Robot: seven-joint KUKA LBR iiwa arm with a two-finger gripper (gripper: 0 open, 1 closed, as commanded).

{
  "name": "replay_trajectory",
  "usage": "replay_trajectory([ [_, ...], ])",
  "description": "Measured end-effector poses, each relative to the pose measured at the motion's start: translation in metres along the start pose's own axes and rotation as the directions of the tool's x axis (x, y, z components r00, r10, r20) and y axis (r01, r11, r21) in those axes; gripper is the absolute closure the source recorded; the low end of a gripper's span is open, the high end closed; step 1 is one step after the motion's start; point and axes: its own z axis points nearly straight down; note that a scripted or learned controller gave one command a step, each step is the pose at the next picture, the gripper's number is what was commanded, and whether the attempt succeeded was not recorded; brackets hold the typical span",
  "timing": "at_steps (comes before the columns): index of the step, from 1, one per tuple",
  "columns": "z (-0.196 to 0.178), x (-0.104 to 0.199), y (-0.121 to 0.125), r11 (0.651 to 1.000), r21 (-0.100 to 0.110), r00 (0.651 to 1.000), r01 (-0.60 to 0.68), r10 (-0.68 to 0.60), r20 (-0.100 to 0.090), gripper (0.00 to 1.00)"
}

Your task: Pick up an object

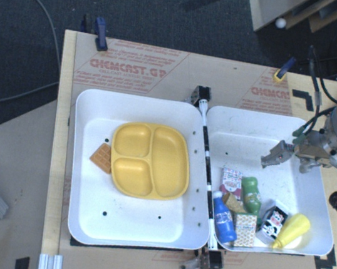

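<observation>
My gripper (289,162) hangs over the upper right part of the right bin (246,127), its two fingers spread apart with nothing between them. It stands well above and to the right of the objects. These lie bunched along the bin's near side: a pink and white packet (231,180), a green bottle (251,193), a blue bottle (223,220), a small tan box (245,229), a black and white carton (274,222) and a yellow squeeze bottle (293,231).
The left bin (82,199) holds a yellow divided plate (150,159) with a brown waffle-like piece (102,157) tucked at its left edge. A black ridge (205,162) separates the two bins. Blue clamps (100,31) grip the board's far edge.
</observation>
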Motion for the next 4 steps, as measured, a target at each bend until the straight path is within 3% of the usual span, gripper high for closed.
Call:
replay_trajectory([
  [1, 0.079, -0.002, 0.023, 1.0, 0.001, 1.0, -0.001, 0.001, 0.0, 0.0],
  [2, 0.169, 0.004, 0.028, 1.0, -0.007, 1.0, 0.001, -0.001, 0.0, 0.0],
  [3, 0.168, -0.009, 0.01, 1.0, -0.015, 1.0, -0.001, 0.001, 0.001, 0.0],
  [4, 0.169, -0.071, -0.024, 1.0, -0.01, 1.0, -0.002, 0.002, 0.002, 0.0],
])
